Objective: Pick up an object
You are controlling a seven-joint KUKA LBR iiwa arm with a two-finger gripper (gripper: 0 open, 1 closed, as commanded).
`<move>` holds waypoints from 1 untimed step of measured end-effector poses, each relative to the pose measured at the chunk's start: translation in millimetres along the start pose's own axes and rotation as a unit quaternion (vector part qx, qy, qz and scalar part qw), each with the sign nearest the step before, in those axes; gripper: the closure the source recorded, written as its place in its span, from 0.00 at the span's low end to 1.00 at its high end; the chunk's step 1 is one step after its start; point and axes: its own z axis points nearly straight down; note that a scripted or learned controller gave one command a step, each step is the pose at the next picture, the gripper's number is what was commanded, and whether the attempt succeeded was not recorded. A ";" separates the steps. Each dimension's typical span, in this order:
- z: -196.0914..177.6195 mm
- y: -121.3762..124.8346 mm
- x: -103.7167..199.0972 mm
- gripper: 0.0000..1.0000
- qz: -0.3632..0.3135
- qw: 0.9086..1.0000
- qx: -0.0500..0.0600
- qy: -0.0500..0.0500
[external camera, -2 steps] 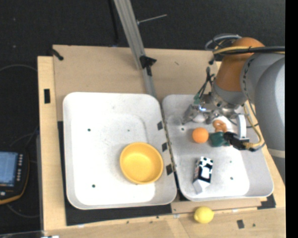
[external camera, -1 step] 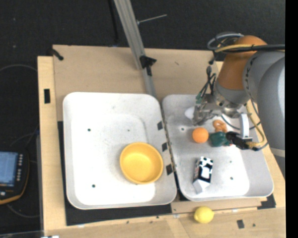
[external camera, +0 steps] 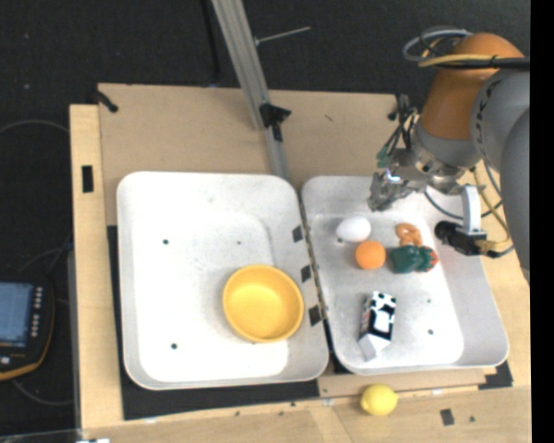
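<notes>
You have, reckoned from the gripper [external camera: 385,195]: a metal rail [external camera: 245,49] — slanting away up the view to its left; a handheld pendant [external camera: 9,329] far to its left, beyond the bench [external camera: 88,275]; a yellow lemon [external camera: 379,400] on the bench below it — just outside the nearer bin [external camera: 480,340].

Dark carpet-like floor [external camera: 92,35] surrounds a tan tabletop [external camera: 332,109] w/ black clips at its edges. A grey metal post [external camera: 245,53] slants up from the tabletop's middle (top end cut off by frame). A handheld control pendant [external camera: 14,326] lies on the floor at left, screen lit.
</notes>
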 end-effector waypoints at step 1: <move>-50.9 0.6 -1.3 1.00 0.000 1.000 0.000 0.000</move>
